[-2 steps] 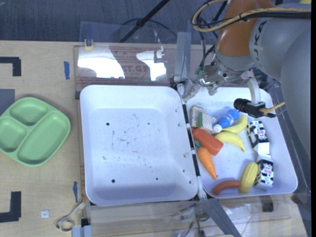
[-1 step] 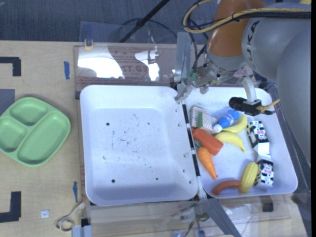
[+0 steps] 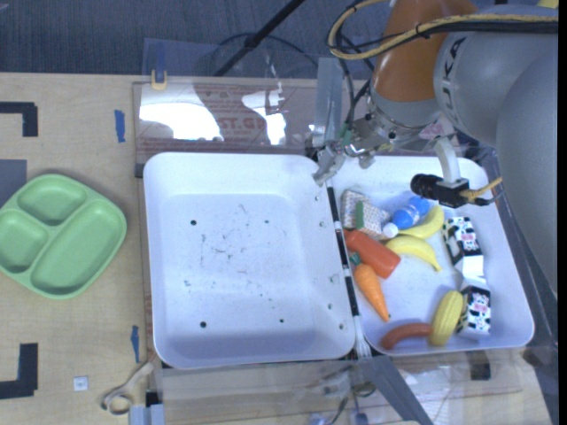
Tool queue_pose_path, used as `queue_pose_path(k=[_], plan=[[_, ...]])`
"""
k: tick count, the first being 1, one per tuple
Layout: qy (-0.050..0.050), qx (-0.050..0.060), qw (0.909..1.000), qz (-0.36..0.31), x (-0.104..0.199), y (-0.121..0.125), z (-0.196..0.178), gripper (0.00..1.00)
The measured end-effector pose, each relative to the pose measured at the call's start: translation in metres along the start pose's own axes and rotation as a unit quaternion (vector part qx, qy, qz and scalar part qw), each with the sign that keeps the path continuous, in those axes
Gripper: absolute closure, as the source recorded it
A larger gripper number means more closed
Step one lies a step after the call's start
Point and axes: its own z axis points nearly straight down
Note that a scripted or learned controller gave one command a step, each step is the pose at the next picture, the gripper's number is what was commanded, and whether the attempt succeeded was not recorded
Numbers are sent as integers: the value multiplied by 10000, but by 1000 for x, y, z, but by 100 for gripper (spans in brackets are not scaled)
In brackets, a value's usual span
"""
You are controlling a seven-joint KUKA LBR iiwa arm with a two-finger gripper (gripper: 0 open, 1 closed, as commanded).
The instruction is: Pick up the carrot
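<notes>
Orange carrot (image 3: 372,290) lies in the right bin (image 3: 514,326), touching a red bottle (image 3: 372,253), while the end effector (image 3: 330,168), its opening impossible to judge, hovers upslope, risking a grab of the wrong neighbour.

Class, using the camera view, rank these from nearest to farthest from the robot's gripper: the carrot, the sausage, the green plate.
Measured from the gripper at the bins' top divider:
1. Carrot, right bin, beside the divider.
2. Sausage, right bin, near its front edge.
3. Green plate, on the bench, far left.
</notes>
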Motion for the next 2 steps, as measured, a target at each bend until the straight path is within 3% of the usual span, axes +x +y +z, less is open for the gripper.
queue_pose_path(k=[1,2], plan=[[0,0,10000,0,0,0,0,0],[4,20,9757,2191,40,-5,1,0]])
